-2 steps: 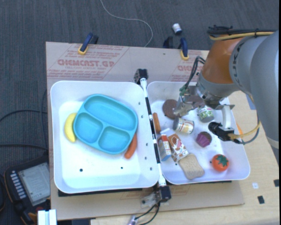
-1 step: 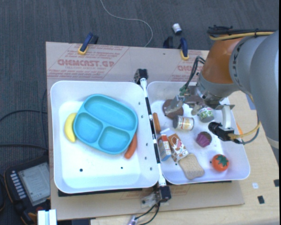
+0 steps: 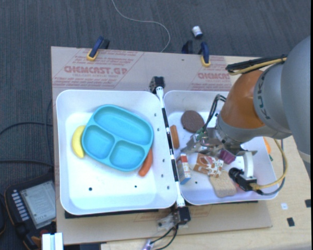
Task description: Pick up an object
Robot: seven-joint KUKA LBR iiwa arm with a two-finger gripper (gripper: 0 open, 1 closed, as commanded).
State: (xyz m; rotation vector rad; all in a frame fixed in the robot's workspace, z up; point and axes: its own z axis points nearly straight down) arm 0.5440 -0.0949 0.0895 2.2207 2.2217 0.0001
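My gripper (image 3: pixel 197 144) is low inside the right bin (image 3: pixel 261 197), near its middle, with the grey arm and orange band coming in from the right. Just below it lies a brown-and-white patterned packet (image 3: pixel 206 164). A purple object (image 3: pixel 227 155) sits right beside the wrist. A brown round piece (image 3: pixel 192 120) lies just above the gripper, and an orange stick (image 3: pixel 174 136) to its left by the bin wall. I see nothing lifted off the bin floor.
A small tube with a blue end (image 3: pixel 184 169) and a tan flat piece (image 3: pixel 224 187) lie at the right bin's front. The left bin (image 3: pixel 68 191) holds a blue divided plate (image 3: pixel 117 138), a banana (image 3: pixel 77 141) and an orange sausage (image 3: pixel 145 164).
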